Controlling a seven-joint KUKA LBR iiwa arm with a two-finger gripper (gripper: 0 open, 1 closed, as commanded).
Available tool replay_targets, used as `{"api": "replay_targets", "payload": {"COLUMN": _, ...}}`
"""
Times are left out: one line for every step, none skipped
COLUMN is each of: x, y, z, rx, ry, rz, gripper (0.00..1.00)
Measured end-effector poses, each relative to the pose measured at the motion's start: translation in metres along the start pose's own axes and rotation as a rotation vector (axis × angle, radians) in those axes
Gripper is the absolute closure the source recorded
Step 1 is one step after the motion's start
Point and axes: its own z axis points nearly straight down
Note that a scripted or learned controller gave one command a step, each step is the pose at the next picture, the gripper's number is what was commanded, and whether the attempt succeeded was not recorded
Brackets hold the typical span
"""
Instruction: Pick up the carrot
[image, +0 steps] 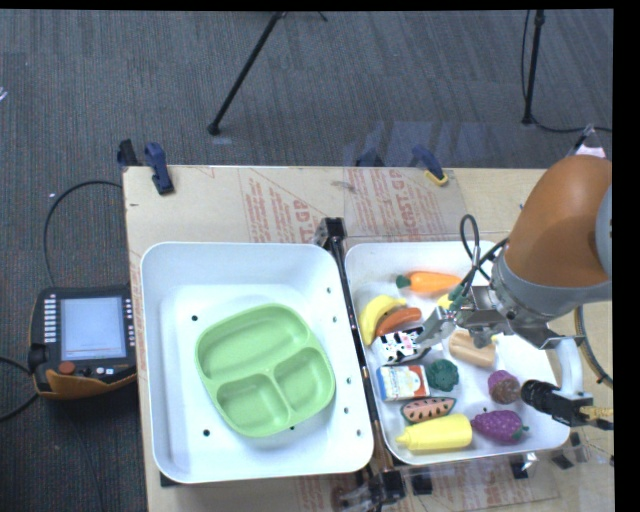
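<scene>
From my seat, the left bin carries a green divided plate. In the right bin, a banana sits at the left side, and the carrot lies near the far wall, orange with a green tip pointing left. The gripper hangs just below and beside the carrot, over the toy food, not touching it. I cannot tell how it is set. A yellow bottle lies along the near wall.

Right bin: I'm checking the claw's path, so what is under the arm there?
Under the arm the right bin shows a tan block, partly covered. The carrot lies uncovered beside the claw.
</scene>
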Motion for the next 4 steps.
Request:
{"api": "replay_targets", "payload": {"x": -0.087, "y": 0.051, "z": 0.094, "rx": 0.009, "ry": 0.001, "rz": -0.041, "gripper": 0.0}}
{"api": "replay_targets", "payload": {"x": -0.101, "y": 0.117, "z": 0.125, "rx": -0.001, "ry": 0.0, "rz": -0.011, "gripper": 0.0}}
{"api": "replay_targets", "payload": {"x": -0.033, "y": 0.136, "z": 0.135, "rx": -0.002, "ry": 0.004, "rz": 0.04, "gripper": 0.0}}
{"api": "replay_targets", "payload": {"x": -0.062, "y": 0.136, "z": 0.133, "rx": -0.003, "ry": 0.001, "rz": 0.223, "gripper": 0.0}}
